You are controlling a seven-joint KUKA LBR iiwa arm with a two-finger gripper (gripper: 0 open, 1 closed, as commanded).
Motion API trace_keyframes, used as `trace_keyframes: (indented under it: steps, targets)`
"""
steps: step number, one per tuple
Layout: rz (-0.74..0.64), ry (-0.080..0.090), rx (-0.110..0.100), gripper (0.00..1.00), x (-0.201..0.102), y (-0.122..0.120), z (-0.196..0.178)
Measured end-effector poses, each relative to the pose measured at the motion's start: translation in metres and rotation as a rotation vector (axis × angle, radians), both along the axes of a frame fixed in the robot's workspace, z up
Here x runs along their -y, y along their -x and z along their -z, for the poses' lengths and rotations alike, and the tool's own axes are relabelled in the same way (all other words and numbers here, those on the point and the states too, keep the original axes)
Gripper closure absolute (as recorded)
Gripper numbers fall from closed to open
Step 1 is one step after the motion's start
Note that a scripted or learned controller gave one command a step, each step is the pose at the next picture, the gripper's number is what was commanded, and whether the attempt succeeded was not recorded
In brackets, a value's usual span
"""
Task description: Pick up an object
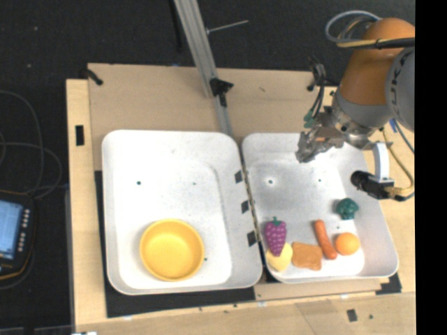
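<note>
My gripper (307, 152) hangs over the right white bin's (293, 180) far end, carrying nothing. Targets sit at the near edge: purple plastic grape bunch (275, 234), orange carrot (322, 238), round orange fruit (346, 243). I'd go for the fruit, w/ most room around it, and descend centred.

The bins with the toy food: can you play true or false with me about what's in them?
1. The yellow bowl sits in the left bin. True.
2. The purple grapes are in the left bin. False: they lie in the right bin, near its left wall.
3. The carrot lies between the orange and the tan bread piece. True.
4. The gripper is holding the green broccoli. False: the gripper is over the far end of the right bin, apart from the broccoli.
5. The toy food is bunched at the near end of the right bin. True.
</note>
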State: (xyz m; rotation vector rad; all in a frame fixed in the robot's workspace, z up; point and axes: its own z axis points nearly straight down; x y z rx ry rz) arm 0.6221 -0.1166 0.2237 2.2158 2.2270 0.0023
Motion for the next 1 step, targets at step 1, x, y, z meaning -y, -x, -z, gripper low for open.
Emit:
trace_keyframes:
  steps: [1]
  targets:
    - [0.0,0.0,-0.001,1.0,-0.039,0.0146,-0.0017]
